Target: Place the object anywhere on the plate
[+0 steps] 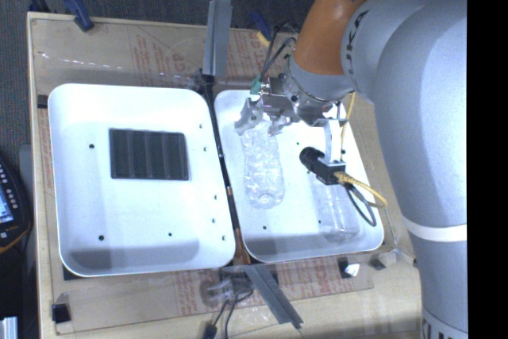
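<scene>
Two white bins sit side by side below me. The left bin (pixel 79 131) holds the dark ribbed plate (pixel 149 154), flat at its middle with nothing on it. The right bin (pixel 287 236) holds a clear plastic bottle (pixel 263 171) lying lengthwise, its far end under my gripper (pixel 266 121). I cannot tell whether my hand is open or closed on it. A second clear bottle (pixel 337 214) lies by the right wall. My worry is that the bottle is slick and round, so gripped at one end it could swing or slip out over the bin walls and land short of the plate.
</scene>
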`<state>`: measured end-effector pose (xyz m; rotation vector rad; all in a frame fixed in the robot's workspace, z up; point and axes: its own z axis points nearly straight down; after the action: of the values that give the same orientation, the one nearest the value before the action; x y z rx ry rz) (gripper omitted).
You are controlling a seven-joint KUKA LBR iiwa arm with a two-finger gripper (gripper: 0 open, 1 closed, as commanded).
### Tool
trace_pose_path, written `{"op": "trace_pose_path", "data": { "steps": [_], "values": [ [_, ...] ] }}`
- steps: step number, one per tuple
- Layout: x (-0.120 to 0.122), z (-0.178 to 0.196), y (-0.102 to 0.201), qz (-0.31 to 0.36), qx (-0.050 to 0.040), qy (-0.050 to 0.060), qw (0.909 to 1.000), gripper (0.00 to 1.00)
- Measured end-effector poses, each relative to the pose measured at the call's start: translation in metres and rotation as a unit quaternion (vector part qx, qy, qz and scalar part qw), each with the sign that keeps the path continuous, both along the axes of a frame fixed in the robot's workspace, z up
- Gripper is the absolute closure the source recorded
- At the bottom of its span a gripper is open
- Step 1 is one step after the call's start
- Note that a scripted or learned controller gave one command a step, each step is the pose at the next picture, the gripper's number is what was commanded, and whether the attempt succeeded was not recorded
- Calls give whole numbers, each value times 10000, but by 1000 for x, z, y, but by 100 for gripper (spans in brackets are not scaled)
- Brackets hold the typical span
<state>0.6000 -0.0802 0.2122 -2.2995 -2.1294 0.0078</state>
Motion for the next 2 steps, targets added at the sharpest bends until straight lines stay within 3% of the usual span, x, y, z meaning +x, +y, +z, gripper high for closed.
{"op": "trace_pose_path", "data": {
  "steps": [1,2],
  "values": [
    [6,-22,15,294,-1,-9,9996,100],
    [53,26,44,418,-6,-34,9991,100]
  ]
}}
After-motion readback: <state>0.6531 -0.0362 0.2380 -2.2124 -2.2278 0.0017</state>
